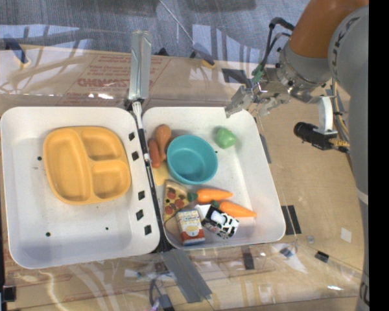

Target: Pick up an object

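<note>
The right bin holds several toy foods: a small green pepper, a teal bowl, a brown drumstick beside a sausage, two carrots, a pizza slice, a juice carton and a black-and-white cow. My gripper hovers over the bin's far right corner, up and to the right of the green pepper. Its fingers stand open with nothing between them.
The left bin carries a yellow divided plate. A metal bar rises behind the ridge between the bins. Cables and a black fitting hang off the arm to the right of the bin.
</note>
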